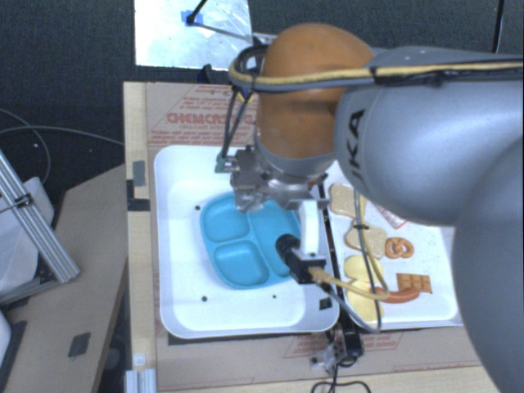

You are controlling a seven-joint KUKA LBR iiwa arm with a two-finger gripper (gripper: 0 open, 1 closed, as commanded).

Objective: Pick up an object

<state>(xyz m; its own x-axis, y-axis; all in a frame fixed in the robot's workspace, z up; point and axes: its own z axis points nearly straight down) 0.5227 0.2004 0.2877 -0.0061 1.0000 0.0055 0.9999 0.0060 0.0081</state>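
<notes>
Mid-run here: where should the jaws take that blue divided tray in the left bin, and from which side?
Probably the blue divided tray by its near-left rim, coming straight down from above. It lies flat in the left bin, so just its raised rim and dividers offer thin edges to pinch; that corner sits clear of the arm's wrist.

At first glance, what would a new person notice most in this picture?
The big grey arm with its orange band dominates, reaching in from the right above the left bin. Under it lies a blue divided tray in that bin. The right bin holds small tan and orange pieces.
</notes>
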